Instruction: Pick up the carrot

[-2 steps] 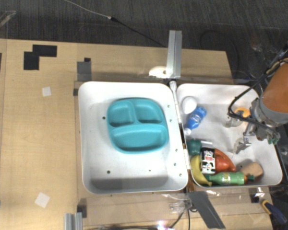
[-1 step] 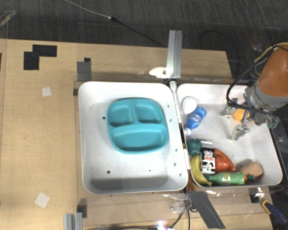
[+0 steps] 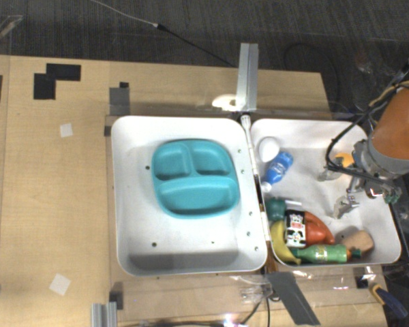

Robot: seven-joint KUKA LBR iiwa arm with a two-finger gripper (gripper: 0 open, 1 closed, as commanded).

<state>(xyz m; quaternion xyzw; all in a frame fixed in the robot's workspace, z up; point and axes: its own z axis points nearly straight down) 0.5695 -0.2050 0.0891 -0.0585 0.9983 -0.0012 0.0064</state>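
We see the tapered orange carrot (image 3: 317, 229) low in the right white bin (image 3: 307, 131), long axis running ten to four o'clock. The two-finger gripper (image 3: 346, 204) hangs at two o'clock from it, grasping nothing, fingers narrowly parted

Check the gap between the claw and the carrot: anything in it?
Camera view: only bare white floor of the right bin separates the claw from the carrot; no object lies between them.

camera: fixed overhead | slanted down | covers both bins (image 3: 123, 182)
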